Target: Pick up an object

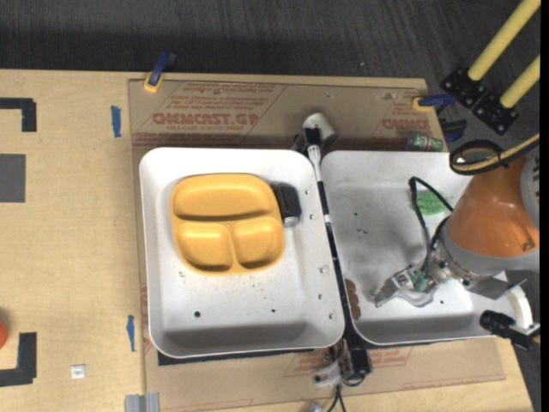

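Reaching low into the right bin (377, 187), fingers (410, 283) near its front wall; can't tell their opening or any hold. Yellow tray (228, 221) sits in left bin (163, 230). Next: close, lift.

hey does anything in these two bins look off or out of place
Mostly no. The yellow divided plate lies upside down in the left bin, with a small dark object touching its right edge. Dark specks dot both bin floors. The tool is low in the right bin.
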Controlling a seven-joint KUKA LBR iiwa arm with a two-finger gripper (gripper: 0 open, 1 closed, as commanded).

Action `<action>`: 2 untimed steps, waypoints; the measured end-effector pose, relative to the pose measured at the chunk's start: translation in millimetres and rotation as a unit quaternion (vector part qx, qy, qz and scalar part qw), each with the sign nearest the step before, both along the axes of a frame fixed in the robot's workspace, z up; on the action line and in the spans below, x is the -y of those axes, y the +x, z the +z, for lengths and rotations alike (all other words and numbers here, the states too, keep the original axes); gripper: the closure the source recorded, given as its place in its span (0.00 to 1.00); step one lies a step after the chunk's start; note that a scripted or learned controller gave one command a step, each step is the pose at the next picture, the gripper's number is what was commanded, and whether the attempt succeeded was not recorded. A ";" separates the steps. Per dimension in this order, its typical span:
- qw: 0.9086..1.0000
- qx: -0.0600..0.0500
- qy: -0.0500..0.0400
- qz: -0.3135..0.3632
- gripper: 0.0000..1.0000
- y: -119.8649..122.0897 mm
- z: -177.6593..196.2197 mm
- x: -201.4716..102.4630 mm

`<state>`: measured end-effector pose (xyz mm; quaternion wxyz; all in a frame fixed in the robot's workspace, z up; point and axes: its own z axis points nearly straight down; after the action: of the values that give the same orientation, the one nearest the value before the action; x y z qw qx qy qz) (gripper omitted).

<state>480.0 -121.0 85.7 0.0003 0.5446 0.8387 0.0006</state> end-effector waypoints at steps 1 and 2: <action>1.000 0.001 -0.001 -0.009 0.00 -0.2 65.5 11.7; 0.988 -0.002 0.000 -0.154 0.00 -1.3 1.1 -16.7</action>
<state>478.7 -104.3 86.8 -0.0016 0.6675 0.7446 -0.0002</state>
